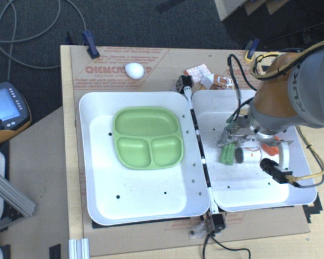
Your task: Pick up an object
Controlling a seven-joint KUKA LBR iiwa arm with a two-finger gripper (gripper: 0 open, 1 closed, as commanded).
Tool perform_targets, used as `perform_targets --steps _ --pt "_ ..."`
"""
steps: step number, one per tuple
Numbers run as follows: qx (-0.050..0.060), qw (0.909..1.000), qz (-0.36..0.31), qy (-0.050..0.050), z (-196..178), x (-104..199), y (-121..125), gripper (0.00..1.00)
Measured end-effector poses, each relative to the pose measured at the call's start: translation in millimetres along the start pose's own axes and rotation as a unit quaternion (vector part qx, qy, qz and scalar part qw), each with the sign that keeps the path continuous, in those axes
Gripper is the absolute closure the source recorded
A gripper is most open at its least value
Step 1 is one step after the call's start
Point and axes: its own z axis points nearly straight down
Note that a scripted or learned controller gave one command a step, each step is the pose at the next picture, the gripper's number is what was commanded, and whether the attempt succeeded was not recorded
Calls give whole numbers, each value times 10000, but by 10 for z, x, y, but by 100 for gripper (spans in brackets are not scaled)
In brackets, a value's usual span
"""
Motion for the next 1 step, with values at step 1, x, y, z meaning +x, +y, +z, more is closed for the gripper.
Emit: perform_targets --steps 1 --pt "-10 10000 -14 -3 -906 672 225 100"
